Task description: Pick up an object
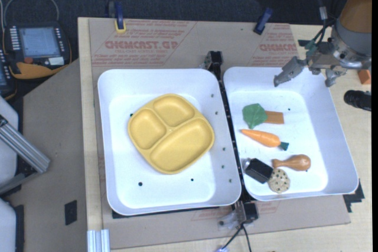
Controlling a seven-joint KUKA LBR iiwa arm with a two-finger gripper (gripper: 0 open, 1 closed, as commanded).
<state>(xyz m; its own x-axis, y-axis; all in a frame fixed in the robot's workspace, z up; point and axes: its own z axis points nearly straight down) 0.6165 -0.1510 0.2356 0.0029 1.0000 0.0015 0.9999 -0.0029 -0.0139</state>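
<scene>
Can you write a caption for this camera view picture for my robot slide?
Robot hand hovers, fingers spread, over the right bin of toy food; a yellow plate sits in the left bin.

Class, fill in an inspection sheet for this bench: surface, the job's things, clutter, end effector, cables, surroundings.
Surface: cardboard-covered bench, two white bins side by side.
Job's things: right bin holds green-topped piece, carrot, drumstick-shaped toy, black block, speckled cookie.
Clutter: yellow divided tray in left bin.
End effector: above right bin's far edge, holding nothing.
Cables: at bench's near edge.
Surroundings: handheld control unit on the left.
</scene>
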